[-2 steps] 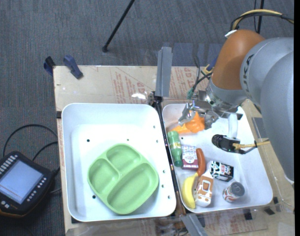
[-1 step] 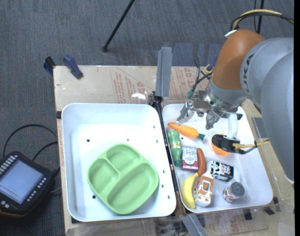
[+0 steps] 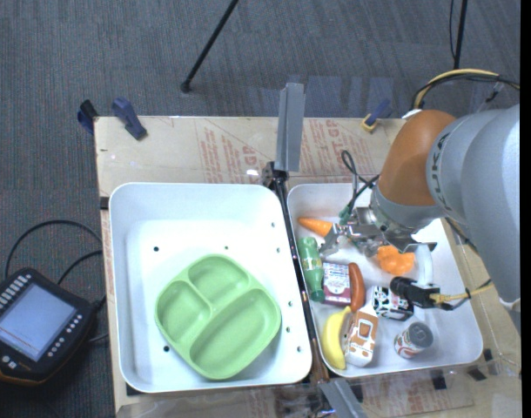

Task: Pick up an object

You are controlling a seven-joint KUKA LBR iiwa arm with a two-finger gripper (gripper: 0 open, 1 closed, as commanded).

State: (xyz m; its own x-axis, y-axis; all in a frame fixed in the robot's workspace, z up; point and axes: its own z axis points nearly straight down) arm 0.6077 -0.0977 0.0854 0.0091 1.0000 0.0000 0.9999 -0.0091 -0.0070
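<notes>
Gripper [image 3: 363, 232] position: low inside the right bin [image 3: 461, 325], toward its far end, with the grey arm [image 3: 474, 172] and its orange band reaching in from the right. Finger state: cannot be determined; the wrist and cabling cover the tips, and no object is visibly between them.

Objects relative to the fingers:
- Carrot [image 3: 316, 225]: just to the left, close to touching, lying flat by the bin's far-left corner.
- Orange piece [image 3: 396, 259]: just beside on the right and slightly nearer the camera, partly covered by the gripper body.
- Green bottle [image 3: 312, 268]: near, on the left and toward the camera, lying along the bin's left wall.
- Red packet [image 3: 337, 284]: near, directly toward the camera.
- Black-and-white item [image 3: 388, 301], banana [image 3: 335, 340], small carton [image 3: 362, 338], can [image 3: 413, 340]: well apart, at the near end of the bin.
- Green divided plate [image 3: 218, 316]: well apart to the left, lying in the left bin [image 3: 135, 207].

Task status: no pick is confirmed. All objects appear to rest on the bin floor; none is raised. The gripper appears to be at grasp height between the carrot and the orange piece, so either is the likely target; which one cannot be determined. Remaining steps, by judgement: close on one object, lift it off the floor, verify it is retained. The crowding near the tips may cause a slip or a missed grasp.
</notes>
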